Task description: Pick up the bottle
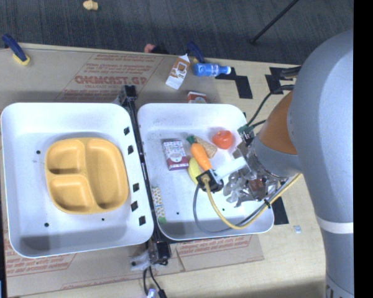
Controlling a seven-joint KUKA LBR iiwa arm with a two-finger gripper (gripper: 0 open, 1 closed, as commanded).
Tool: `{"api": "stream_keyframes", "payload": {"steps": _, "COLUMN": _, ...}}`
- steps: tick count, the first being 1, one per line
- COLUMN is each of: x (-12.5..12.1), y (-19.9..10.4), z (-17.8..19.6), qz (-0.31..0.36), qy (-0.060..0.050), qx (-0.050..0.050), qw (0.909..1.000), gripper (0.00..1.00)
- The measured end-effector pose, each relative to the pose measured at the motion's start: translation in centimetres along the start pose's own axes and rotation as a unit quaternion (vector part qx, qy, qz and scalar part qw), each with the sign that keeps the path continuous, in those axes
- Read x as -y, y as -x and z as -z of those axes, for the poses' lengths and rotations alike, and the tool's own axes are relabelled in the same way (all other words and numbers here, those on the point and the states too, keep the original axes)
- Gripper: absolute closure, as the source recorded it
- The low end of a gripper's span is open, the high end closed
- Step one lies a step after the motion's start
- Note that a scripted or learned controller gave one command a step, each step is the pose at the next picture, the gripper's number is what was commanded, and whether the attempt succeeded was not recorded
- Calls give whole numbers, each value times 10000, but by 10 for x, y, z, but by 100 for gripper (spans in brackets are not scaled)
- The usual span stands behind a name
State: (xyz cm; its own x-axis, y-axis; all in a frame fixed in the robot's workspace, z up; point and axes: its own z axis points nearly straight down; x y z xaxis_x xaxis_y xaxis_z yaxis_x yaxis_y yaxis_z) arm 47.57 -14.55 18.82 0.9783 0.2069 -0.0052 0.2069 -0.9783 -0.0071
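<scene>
A small blue bottle (210, 70) with a white cap end lies on its side on the bench behind the right bin (174, 228), outside it. My gripper (241, 190) hangs low over the right-front part of the right bin, well in front of the bottle and apart from it. The gripper's metal parts are cluttered, and a yellow cable (227, 219) loops beneath it. Just left of the gripper lie a carrot (201, 155) and a yellow item (194, 169).
The right bin also holds a dark red box (174, 153) and a red tomato (222, 139). A yellow divided plate (86, 174) sits in the left bin (18, 228). A small carton (178, 72) and another packet (197, 96) lie near the bottle.
</scene>
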Motion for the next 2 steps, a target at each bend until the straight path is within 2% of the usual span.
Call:
{"api": "stream_keyframes", "payload": {"steps": 1, "x": -40, "y": 8, "z": -2, "qz": -15, "qy": 12, "qx": -14, "qw": 10000, "gripper": 100}}
{"api": "stream_keyframes", "payload": {"steps": 2, "x": -63, "y": 13, "z": 14, "qz": -10, "qy": 9, "qx": -11, "qw": 10000, "gripper": 100}}
